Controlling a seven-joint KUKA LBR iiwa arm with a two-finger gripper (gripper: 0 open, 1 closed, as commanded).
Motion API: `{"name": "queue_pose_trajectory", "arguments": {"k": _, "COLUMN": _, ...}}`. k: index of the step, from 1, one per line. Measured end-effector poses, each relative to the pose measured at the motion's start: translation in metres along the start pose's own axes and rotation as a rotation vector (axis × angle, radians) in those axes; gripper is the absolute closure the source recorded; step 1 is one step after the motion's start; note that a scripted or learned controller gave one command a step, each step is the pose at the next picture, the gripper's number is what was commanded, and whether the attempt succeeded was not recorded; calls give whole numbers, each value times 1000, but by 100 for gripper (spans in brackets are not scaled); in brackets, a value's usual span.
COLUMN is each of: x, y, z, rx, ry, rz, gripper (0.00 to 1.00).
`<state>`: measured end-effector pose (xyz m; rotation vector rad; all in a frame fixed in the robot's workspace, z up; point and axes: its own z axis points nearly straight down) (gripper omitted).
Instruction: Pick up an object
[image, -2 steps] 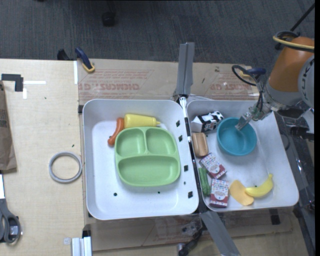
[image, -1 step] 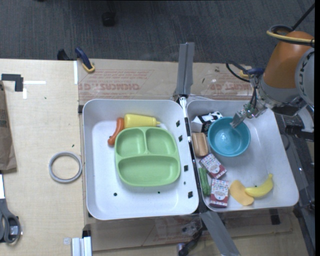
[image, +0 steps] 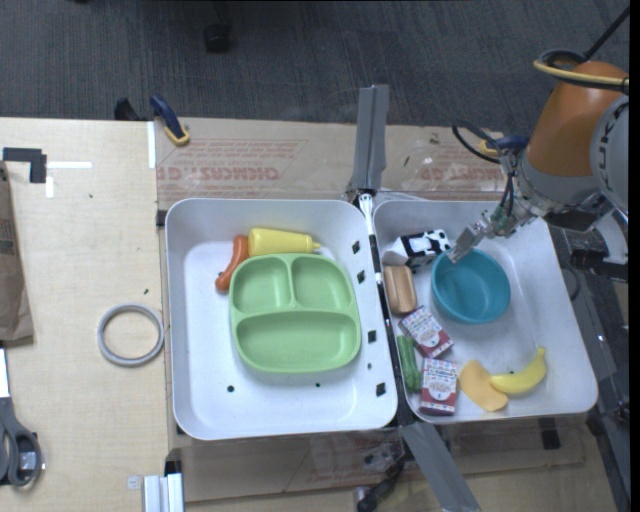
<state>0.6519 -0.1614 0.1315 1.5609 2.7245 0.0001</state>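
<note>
The pincer (image: 462, 246) is hovering at the round blue plastic bowl's (image: 471, 288) upper-left rim, its opening impossible to tell; it should be straddling that rim squarely before closing.

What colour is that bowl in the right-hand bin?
The bowl is teal blue, seen clearly in the overhead camera view.

Arm (image: 575, 120) reaches in, wrist angled downward left.

blue bowl (image: 471, 288) upright in right bin (image: 570, 330), near gripper (image: 462, 246)
</note>
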Motion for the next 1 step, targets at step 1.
{"name": "queue_pose_trajectory", "arguments": {"k": 1, "x": -9, "y": -31, "z": -1, "rx": 0, "ry": 0, "rz": 100, "gripper": 0}}
